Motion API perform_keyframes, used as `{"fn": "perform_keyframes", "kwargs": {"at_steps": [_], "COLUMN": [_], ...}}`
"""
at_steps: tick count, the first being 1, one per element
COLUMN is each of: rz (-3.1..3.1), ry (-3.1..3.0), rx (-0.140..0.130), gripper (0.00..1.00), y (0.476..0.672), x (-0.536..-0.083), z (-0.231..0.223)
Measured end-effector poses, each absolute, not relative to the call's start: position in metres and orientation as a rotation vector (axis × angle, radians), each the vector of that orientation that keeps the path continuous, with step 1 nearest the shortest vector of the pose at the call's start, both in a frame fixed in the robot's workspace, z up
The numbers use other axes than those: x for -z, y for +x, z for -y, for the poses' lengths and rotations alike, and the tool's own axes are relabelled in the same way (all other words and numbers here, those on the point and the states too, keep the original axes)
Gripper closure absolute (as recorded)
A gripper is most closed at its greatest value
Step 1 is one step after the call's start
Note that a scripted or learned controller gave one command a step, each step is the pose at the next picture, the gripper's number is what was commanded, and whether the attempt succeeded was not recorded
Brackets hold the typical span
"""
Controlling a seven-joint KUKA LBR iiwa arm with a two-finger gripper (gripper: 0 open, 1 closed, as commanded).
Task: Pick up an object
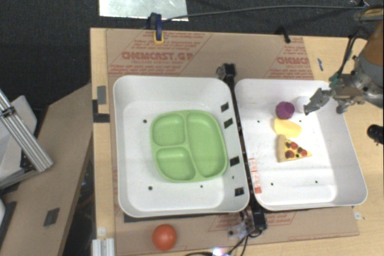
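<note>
While pincer (316,101) state unclear, near right bin (342,189) far edge, beside purple ball (285,109).

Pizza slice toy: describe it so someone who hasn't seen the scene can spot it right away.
Find the right-hand white bin of the two on the bench. Three small items sit in a line near its middle; the pizza slice toy is the one nearest the camera, just below the yellow piece. It is the only wedge-shaped item, with red and dark spots on top, unlike the plain yellow piece and the round purple ball.

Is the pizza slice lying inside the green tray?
No, the toy pizza slice lies in the right bin, while the green divided tray sits in the left bin.
</note>
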State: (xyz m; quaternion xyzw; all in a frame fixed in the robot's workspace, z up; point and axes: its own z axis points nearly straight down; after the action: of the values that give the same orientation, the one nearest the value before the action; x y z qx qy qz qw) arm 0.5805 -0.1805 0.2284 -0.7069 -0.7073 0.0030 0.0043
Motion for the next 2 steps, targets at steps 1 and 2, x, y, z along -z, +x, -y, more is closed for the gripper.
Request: {"fn": "perform_keyframes", "kwargs": {"at_steps": [1, 2], "rz": [2.226, 2.223], "ry": [-2.219, -2.22], "rx": [0.001, -0.001], "gripper": [0.0, 0.0], "y": [0.583, 0.585], "x": [-0.236, -0.193], "z": [0.18, 0.184]}}
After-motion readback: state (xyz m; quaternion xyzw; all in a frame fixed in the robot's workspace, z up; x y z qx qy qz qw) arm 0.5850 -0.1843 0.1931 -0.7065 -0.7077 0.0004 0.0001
